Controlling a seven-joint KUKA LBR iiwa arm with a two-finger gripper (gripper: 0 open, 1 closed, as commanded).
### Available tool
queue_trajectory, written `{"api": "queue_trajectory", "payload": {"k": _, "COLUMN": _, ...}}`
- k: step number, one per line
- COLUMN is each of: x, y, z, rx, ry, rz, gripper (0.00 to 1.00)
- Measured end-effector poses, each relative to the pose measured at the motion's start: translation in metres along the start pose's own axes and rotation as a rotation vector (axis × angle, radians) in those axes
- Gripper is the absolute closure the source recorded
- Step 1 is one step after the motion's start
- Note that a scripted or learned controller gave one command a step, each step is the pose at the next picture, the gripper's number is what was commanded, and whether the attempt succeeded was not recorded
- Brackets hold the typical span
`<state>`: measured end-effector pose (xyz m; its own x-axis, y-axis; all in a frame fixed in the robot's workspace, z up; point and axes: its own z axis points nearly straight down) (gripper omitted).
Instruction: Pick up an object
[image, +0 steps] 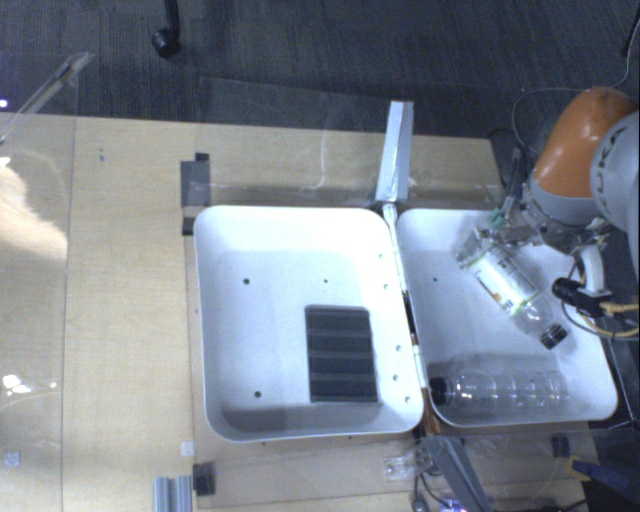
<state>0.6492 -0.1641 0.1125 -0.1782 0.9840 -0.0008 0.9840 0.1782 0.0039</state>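
The small clear bottle (510, 290) lies tilted in the right bin (440, 300), near its far side, and a big clear bottle (500, 390) lies along the near wall at about 6 o'clock from it. The gripper (497, 235) sits just at 11 o'clock from the small bottle, right by its top end, and I cannot tell how it is set or if it holds anything. To do this well, I think it should come straight down over the bottle's middle and squeeze across the thin way.
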Motion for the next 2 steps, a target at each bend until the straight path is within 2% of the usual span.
{"api": "queue_trajectory", "payload": {"k": 1, "x": -0.020, "y": 0.011, "z": 0.022, "rx": -0.007, "ry": -0.002, "rz": -0.090, "gripper": 0.00}}
{"api": "queue_trajectory", "payload": {"k": 2, "x": -0.020, "y": 0.013, "z": 0.009, "rx": -0.009, "ry": -0.002, "rz": -0.092, "gripper": 1.00}}
